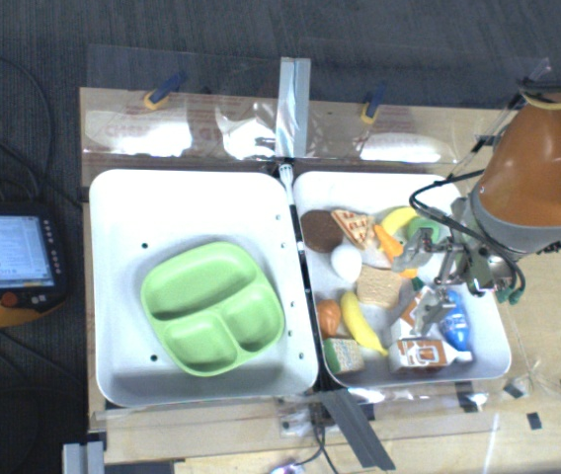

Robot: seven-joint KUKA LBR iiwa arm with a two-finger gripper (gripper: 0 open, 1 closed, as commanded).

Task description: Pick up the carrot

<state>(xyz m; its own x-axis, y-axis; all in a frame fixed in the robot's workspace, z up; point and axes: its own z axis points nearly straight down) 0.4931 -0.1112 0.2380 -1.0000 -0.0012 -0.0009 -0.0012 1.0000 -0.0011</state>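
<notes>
Lying upper-left of the pincer [437, 282], the carrot [388, 244] sits apart.

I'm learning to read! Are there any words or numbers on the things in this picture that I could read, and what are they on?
None can be read here.
Handheld screen left of the bench: lines of text, too small and blurred.
Small carton at the right bin's front: printed markings, too blurred.
Blue packet beside it: no letters clear enough to make out.
</notes>
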